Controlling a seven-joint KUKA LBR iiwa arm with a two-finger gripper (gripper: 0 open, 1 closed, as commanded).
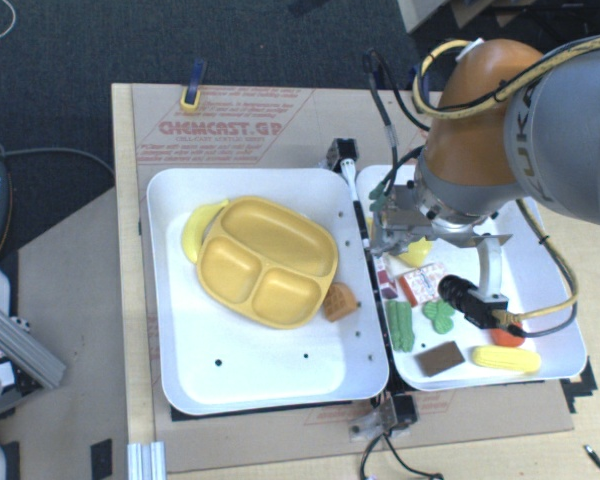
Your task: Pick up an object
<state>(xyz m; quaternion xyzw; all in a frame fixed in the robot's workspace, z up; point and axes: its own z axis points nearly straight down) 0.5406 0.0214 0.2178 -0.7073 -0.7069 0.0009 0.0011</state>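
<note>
Gripper [398, 236] low in right bin [560, 298], just above small yellow piece [416, 255]; finger state unclear.

I work in a robotics lab, not a home. My desk [130, 268] is a bare board stamped with a red maker's name, standing on dark carpet [80, 28]. Two shallow white bins [180, 368] are fixed side by side on the desk, held by black clips at their shared seam. Loose cables [380, 98] run over the desk behind the bins, and another cable lies on the carpet beyond the desk. Left of the desk sits a metal rail [20, 343]. The bins hold toy food and a yellow plastic tray [265, 263].
</note>
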